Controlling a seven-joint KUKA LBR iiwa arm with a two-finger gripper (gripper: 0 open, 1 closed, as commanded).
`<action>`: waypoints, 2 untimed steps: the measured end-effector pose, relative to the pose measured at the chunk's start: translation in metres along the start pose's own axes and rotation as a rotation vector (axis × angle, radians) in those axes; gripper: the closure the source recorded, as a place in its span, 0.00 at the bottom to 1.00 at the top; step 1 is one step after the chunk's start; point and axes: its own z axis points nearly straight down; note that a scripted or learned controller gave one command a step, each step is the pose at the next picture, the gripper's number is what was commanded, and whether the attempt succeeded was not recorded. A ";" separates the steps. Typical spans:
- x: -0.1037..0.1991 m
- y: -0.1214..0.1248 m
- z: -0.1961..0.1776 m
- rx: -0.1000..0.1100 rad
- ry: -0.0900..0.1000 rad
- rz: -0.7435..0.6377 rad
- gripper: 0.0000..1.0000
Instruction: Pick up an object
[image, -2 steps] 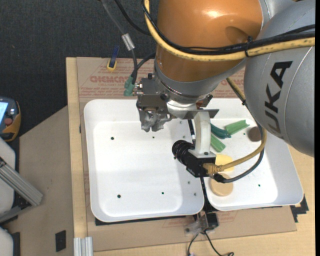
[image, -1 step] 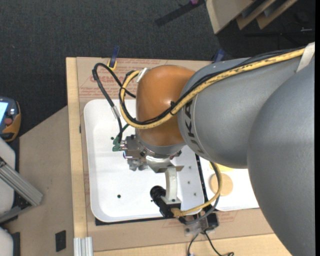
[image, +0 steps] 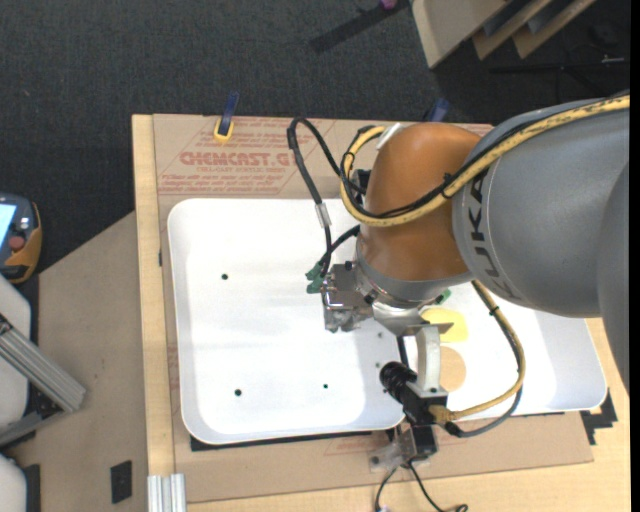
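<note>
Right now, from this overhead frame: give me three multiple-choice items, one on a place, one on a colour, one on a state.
1. Where do the yellow and tan objects lie?
A. left bin, far corner
B. under the arm, beside the bins' shared edge
C. on the cardboard

2. What colour is the band above the wrist?
A. blue
B. green
C. orange

3. How does the arm stand?
A. reaching in over the bins
B. parked off the bench
C. lying flat on the cardboard

Key:
1 B, the yellow object and tan object peek out below the arm.
2 C, the band is orange.
3 A, it spans the right bin toward the left bin.
</note>
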 end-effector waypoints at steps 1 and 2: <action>0.014 0.016 -0.083 -0.014 0.006 -0.011 1.00; -0.043 0.000 -0.114 -0.010 0.002 -0.003 1.00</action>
